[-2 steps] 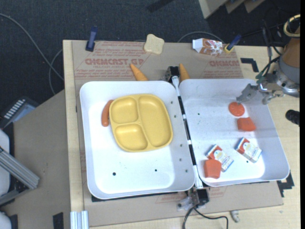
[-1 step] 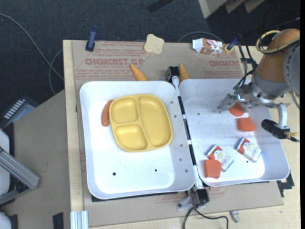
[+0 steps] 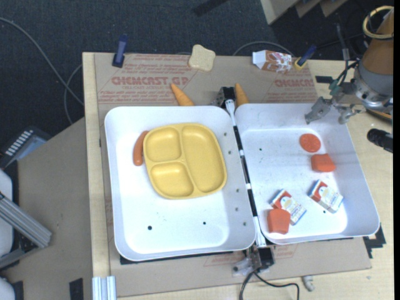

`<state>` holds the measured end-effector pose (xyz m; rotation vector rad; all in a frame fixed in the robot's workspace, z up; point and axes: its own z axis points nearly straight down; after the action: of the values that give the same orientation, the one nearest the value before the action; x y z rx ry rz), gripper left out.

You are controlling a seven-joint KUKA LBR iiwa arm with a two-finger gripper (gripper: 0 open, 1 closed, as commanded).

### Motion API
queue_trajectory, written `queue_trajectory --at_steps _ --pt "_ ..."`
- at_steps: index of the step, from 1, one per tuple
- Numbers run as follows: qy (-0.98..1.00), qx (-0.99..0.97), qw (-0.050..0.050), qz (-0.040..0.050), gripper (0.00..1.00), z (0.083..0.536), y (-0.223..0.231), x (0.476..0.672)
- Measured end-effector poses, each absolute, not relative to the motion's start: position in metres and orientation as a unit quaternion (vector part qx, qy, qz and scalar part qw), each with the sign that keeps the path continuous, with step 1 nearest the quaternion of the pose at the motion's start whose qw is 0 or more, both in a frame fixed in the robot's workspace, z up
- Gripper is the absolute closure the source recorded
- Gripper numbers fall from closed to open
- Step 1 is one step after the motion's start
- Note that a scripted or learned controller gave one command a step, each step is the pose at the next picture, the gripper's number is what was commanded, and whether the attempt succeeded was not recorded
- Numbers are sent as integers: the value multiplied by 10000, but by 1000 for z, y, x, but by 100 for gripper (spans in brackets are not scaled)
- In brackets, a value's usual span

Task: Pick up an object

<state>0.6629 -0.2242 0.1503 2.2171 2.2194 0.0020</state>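
dark carpet floor [image 3: 75,17] w/ cables, pale wood bench [image 3: 50,186], cardboard sheet [image 3: 150,74]

Red disc [image 3: 309,143], orange blocks [image 3: 323,163], two cartons [image 3: 326,195] in right bin [image 3: 262,120].

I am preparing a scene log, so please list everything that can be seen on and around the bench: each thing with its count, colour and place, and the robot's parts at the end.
shallow plastic bins: 2, white, side by side, left and right
three-compartment plastic tray: 1, yellow, in left bin
sausage-shaped toy: 1, orange-red, in left bin, against tray's left edge
flat round disc: 1, red-orange, right bin
small blocks: 2, red-orange, right bin, one under the disc, one at near edge
small printed cartons: 2, white and red, right bin, and
carrot-like pieces: 2, orange, behind bins, and
bread-slice toy: 1, tan, bench's far edge
gripper: 1, grey, above right bin's far right corner
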Motion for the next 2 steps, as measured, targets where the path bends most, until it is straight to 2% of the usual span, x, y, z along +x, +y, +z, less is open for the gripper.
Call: queue_trajectory --at_steps 1,2 --pt "7076 7067 -17 -2 0 84 -210 643" --pt "7070 7072 -9 0 0 85 -211 601"
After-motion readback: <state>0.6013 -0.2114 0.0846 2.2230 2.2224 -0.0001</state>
